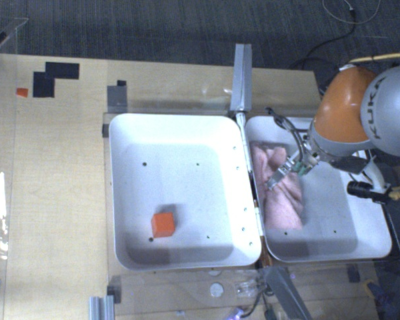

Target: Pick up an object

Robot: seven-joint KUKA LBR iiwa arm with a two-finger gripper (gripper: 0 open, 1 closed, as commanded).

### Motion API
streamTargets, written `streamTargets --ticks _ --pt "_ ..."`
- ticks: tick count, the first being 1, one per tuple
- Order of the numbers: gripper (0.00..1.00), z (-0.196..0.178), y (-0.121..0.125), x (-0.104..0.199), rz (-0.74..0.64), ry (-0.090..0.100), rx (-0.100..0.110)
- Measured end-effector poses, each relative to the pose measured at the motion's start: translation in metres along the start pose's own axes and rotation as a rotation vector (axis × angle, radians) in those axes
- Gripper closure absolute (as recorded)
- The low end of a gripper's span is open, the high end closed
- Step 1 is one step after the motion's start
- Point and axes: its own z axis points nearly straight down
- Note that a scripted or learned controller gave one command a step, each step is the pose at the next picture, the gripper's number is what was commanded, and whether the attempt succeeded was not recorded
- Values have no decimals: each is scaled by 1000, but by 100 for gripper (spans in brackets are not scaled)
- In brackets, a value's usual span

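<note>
The claw [280, 176] sits low over the pink cloth [280, 192] in the right bin [360, 245], touching its upper part; I cannot tell its opening. The cloth's long axis runs top to bottom beneath it.

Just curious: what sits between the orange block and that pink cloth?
In the camera view, bare white bin floor, then the two bins' adjoining rims, separate the orange block from the pink cloth.
</note>
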Motion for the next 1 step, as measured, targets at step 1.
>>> streamTargets --ticks 1 --pt "100 -13 4 0 -2 -2 -7"
